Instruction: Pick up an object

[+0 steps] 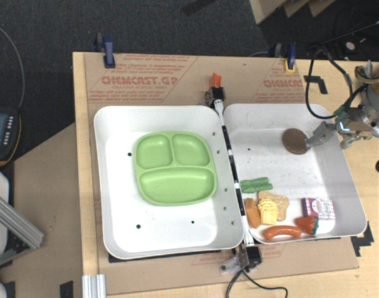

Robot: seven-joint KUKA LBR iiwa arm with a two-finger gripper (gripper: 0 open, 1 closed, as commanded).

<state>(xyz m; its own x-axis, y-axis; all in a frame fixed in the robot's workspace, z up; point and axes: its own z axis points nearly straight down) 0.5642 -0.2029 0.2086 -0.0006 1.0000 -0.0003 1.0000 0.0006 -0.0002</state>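
My gripper (330, 140) hangs over the right bin (338, 166) near its far right side, open, with nothing between its fingers. One fingertip (312, 141) sits right beside a brown round disc (294, 140) on the bin floor. Nearer the front of the same bin lie a green bean pod (256, 184), a yellow cracker (273, 207), an orange carrot piece (253, 213), a red sausage (282, 232), a red pepper (307, 223) and a purple and white packet (319, 208).
The left bin (115, 216) holds a green divided plate (174, 168). A raised rim with a black strip (229, 160) separates the two bins. Black cables (319, 85) loop above the arm at the right.
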